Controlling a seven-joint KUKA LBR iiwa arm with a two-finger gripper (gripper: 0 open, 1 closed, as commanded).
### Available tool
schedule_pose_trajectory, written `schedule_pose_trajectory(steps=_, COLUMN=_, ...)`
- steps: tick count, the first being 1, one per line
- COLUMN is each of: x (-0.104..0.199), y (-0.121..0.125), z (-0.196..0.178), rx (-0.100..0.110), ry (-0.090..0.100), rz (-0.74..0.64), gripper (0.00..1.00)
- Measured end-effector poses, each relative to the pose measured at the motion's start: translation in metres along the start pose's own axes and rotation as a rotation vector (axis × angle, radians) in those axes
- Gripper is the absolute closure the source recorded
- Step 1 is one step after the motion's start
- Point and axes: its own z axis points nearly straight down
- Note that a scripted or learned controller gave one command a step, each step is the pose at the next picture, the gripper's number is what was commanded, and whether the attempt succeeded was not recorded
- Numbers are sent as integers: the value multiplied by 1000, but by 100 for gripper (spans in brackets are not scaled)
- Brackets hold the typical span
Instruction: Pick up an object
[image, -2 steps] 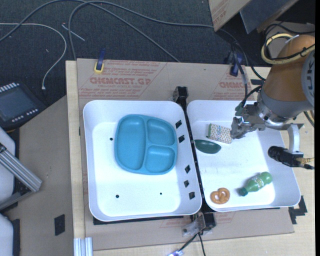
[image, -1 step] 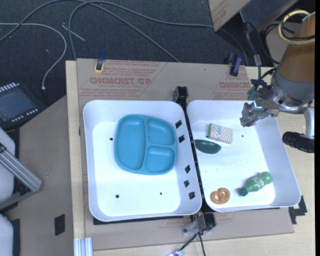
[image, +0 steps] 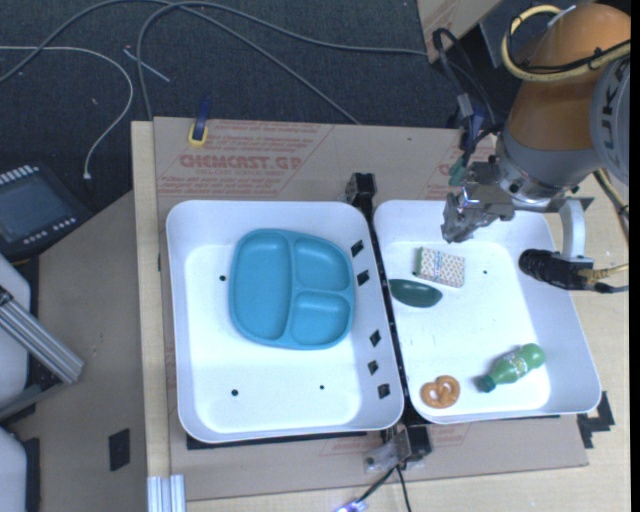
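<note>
One glossy blue divided plate (image: 293, 288) is noted; one patterned square packet (image: 442, 267) at the hand's (image: 458, 228) six o'clock. Hand state cannot be told.

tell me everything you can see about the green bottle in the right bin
The green bottle is a small toy-like piece that looks like glossy plastic, bright green on the body, with a pale label band around its middle and a darker green neck and cap. It lies on its side on the floor of the right bin, near the front right corner, cap pointing toward the pretzel, which lies just beside it; whether they touch is unclear. Nothing else is near it, and the gripper is at the far side of the bin.
</note>
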Motion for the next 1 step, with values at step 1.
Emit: schedule_pose_trajectory(steps=1, x=46, y=9, z=1, rx=1, ry=-1, rz=2, gripper=100)
